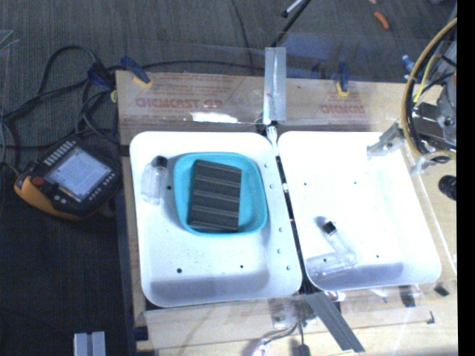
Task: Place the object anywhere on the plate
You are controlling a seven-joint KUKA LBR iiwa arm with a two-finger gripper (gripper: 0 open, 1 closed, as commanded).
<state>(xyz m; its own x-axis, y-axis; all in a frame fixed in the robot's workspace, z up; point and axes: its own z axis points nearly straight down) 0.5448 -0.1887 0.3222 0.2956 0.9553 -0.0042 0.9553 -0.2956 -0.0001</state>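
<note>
We count two white bins on the desk point(193, 102).

Left bin point(208, 273): one blue plate point(254, 206), one dark ribbed block point(215, 195) lying on its middle, and one clear capped bottle point(154, 178) just beside the plate's left rim.

Right bin point(386, 206): one second bottle point(334, 247) near the front edge.

One tool point(423, 136) sits over that bin's far right corner; we cannot tell whether it is open or closed.

Robotics lab setting: robot teach pendant point(70, 178) lies on dark carpet floor point(171, 13) with black cables point(63, 59) beside it. Blue clamps point(135, 70) grip the plywood desk point(223, 102).
</note>
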